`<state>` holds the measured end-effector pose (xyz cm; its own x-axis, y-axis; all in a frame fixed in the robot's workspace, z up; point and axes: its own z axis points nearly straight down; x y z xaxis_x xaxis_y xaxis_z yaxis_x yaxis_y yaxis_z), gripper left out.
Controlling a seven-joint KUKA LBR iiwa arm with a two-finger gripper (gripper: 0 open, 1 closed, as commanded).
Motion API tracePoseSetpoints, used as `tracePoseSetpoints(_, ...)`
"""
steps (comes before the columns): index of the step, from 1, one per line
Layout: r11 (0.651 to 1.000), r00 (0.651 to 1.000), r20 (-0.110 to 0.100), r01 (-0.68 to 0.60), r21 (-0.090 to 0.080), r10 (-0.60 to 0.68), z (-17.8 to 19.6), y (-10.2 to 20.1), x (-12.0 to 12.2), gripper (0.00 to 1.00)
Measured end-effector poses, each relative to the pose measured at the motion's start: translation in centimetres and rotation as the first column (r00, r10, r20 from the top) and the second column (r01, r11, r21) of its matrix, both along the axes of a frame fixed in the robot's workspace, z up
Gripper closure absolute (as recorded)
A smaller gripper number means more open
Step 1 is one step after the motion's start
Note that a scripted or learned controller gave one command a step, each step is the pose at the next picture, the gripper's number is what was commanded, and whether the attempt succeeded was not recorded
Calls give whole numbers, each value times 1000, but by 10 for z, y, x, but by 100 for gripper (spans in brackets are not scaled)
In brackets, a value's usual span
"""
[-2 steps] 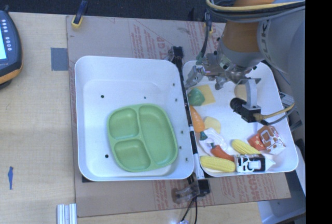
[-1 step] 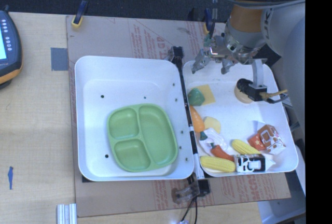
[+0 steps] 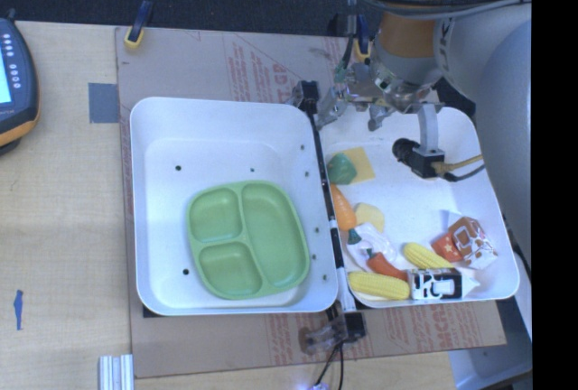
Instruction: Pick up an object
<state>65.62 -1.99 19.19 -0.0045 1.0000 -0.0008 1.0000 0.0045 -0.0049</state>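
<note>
My gripper (image 3: 358, 108) hangs over the far left corner of the right bin (image 3: 488, 190), under the arm's orange band. Nothing shows in it. Just below it in the bin lie a green toy vegetable (image 3: 341, 168) and a yellow slice (image 3: 361, 162). Further toward the front are an orange carrot (image 3: 342, 206), a pale yellow piece (image 3: 369, 217), a red chili (image 3: 386, 266), two corn cobs (image 3: 377, 286) (image 3: 426, 255), a black-and-white box (image 3: 437, 285) and a red-and-white packet (image 3: 463, 241).
The left bin (image 3: 158, 153) holds a green divided plate (image 3: 248, 239). A black part on a cable (image 3: 417, 158) hangs over the right bin's middle. A handheld controller (image 3: 13, 81) lies at the bench's far left.
</note>
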Motion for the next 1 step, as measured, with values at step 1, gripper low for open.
tracePoseSetpoints(1, 1000, 1000, 3, 9, -3, -9, -7, -123, -10, 0)
